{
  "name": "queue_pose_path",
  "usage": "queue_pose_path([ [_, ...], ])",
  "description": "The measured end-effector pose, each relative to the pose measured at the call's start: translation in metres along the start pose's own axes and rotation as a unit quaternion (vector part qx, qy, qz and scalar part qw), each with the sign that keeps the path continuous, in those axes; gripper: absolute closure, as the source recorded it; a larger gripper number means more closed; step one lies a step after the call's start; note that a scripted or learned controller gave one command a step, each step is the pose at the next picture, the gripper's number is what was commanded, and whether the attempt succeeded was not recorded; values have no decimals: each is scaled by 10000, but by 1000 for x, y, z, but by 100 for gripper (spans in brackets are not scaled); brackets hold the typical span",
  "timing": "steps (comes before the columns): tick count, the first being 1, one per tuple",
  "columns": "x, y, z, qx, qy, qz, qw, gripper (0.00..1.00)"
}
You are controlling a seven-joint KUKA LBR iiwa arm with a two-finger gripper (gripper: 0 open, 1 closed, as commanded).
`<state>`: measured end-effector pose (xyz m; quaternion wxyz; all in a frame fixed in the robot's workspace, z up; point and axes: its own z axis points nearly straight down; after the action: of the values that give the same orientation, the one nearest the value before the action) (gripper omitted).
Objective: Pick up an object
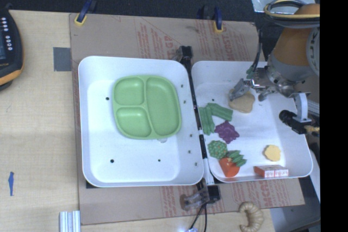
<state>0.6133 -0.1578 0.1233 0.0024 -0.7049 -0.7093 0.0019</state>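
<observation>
Fingers of the gripper (251, 89) are spread apart and hang low over the right bin (293, 141), straddling the upper edge of a tan, bread-like piece (242, 102); nothing sits between them, so the grasp is not made yet. That tan piece is the likeliest thing to pick, lying in the upper middle of the right bin, apart from the other food. To do the step well, the arm should come straight down so one finger lands on each side of the piece rather than on top of it, then close only once the tips are near the bin floor, since the piece looks flat and could slip out. Left of and below the tan piece are green beans (215, 114), and below those a purple lump (227, 131), a green broccoli-like piece (217, 148) and a red-orange carrot (229, 165). Down to the right of the tan piece lie a yellow chunk (272, 153) and a small red and white box (271, 172). Far left of it, the other bin (98, 160) holds a green divided plate (147, 106).
</observation>
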Motion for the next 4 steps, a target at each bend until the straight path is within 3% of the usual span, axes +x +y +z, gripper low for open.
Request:
queue_pose_path([
  [1,-57,10,-9,-32,-21,30,10000,0],
  [2,-14,9,-29,-15,2,-9,10000,0],
  [3,-17,22,24,11,-2,-7,10000,0],
  [4,-18,23,9,-1,-8,-19,10000,100],
])
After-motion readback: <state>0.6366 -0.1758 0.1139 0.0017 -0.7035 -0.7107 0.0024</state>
